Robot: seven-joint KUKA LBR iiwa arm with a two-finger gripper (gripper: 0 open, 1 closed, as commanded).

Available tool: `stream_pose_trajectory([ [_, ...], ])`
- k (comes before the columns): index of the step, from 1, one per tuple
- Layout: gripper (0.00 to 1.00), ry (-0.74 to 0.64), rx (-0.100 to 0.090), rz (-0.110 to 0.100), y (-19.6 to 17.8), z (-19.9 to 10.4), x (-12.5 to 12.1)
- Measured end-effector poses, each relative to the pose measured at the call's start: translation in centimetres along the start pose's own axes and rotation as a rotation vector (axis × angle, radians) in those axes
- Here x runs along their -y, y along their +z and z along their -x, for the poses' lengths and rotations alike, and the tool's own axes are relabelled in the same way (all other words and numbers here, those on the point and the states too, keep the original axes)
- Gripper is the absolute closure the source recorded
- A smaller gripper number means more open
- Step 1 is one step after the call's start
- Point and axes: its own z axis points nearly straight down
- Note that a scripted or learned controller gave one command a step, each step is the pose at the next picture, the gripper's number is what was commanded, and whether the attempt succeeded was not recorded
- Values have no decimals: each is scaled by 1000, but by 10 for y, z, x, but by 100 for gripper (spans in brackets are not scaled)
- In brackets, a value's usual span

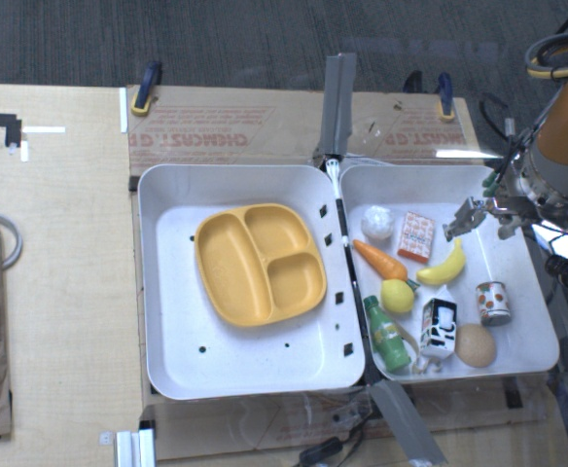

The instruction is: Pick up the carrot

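The carrot (379, 259) is orange with a green end and lies slanted in the right bin (542, 358), close to its left wall. It rests between a white ball (377, 224) and a lemon (398, 296). My gripper (486, 222) hovers over the bin's upper right part, well to the right of the carrot and just above the banana (442, 266). Its fingers (463, 220) are spread open with nothing between them.
The right bin also holds a red-and-white box (415, 236), a green bottle (388, 334), a small carton (440, 327), a can (493, 303) and a brown egg-shaped thing (476, 346). A yellow divided plate (262, 263) lies in the left bin (167, 358).
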Motion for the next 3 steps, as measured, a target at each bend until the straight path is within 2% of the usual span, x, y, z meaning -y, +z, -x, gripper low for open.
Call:
stream_pose_trajectory([
  [1,0,-244,0,1,30,-1,47],
  [2,0,-328,0,1,14,-69,89],
  [3,0,-522,1,1,9,-112,75],
])
